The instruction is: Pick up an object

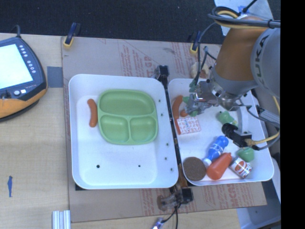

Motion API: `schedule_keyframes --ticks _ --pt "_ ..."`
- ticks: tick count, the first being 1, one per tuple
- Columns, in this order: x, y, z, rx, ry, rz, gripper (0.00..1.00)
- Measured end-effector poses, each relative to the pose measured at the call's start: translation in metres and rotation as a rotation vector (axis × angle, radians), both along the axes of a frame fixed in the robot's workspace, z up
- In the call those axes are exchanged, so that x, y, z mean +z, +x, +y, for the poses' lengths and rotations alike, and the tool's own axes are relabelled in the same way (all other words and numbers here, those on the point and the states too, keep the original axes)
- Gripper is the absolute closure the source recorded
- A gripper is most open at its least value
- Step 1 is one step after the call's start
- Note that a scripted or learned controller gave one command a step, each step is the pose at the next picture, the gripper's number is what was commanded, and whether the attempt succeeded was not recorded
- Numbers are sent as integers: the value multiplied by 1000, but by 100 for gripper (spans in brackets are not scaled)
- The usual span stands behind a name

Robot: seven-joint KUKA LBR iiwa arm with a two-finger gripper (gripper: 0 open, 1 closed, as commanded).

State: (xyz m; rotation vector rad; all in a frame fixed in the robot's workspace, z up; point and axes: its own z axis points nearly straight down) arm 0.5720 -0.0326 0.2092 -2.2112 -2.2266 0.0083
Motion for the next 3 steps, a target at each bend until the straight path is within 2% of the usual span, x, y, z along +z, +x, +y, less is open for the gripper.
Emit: schedule_keyframes --ticks 1,2,3 --pt "24 -48 42 1 0 0 100" --pt "27 -25 95 1 -1 -1 100" --pt "1 -13 33 -2 -2 0 100"
